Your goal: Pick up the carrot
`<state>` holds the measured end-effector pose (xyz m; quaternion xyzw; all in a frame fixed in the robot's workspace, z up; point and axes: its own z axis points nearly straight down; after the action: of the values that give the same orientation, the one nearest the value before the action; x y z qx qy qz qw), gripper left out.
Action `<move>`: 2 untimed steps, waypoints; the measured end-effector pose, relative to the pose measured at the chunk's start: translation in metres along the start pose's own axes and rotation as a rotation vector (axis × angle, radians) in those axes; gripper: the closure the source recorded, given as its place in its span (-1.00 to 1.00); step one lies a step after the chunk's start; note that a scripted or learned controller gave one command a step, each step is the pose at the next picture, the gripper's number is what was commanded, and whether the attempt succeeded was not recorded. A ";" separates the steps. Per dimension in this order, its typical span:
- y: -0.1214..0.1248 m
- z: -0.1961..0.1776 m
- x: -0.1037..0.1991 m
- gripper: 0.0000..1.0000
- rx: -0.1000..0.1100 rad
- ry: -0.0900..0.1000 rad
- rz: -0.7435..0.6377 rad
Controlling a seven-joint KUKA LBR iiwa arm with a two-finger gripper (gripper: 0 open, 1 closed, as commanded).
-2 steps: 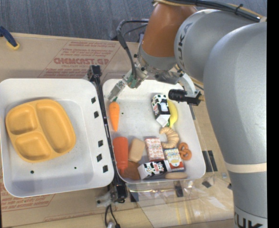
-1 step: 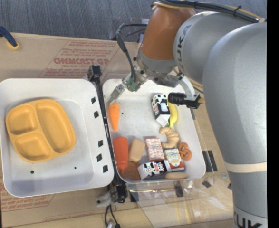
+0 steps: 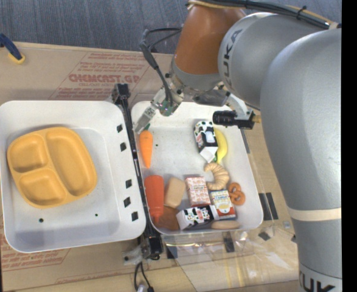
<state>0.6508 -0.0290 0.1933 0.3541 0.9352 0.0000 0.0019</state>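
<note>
The carrot [image 3: 146, 148] is a short orange cone lying along the left wall of the right bin [image 3: 249, 163], thick end toward the back. My gripper [image 3: 154, 112] hangs just above and behind that thick end, near the bin's back left corner. It is open, and nothing sits between its fingers. One grey fingertip [image 3: 142, 123] reaches down toward the carrot's top, and I cannot tell whether it touches.
The right bin also holds an orange cylinder [image 3: 154, 194], a tan block [image 3: 174, 192], small cartons [image 3: 197, 190], a banana [image 3: 221, 146], a croissant [image 3: 218, 175] and a pretzel [image 3: 236, 193]. In the left bin [image 3: 20, 230] lies a yellow divided plate [image 3: 51, 165].
</note>
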 end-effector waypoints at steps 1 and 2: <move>-0.015 0.001 0.005 -1.00 0.003 0.003 -0.004; -0.060 0.084 -0.038 -1.00 -0.002 -0.003 0.107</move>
<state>0.6395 -0.0990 0.1093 0.4037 0.9149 0.0005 0.0039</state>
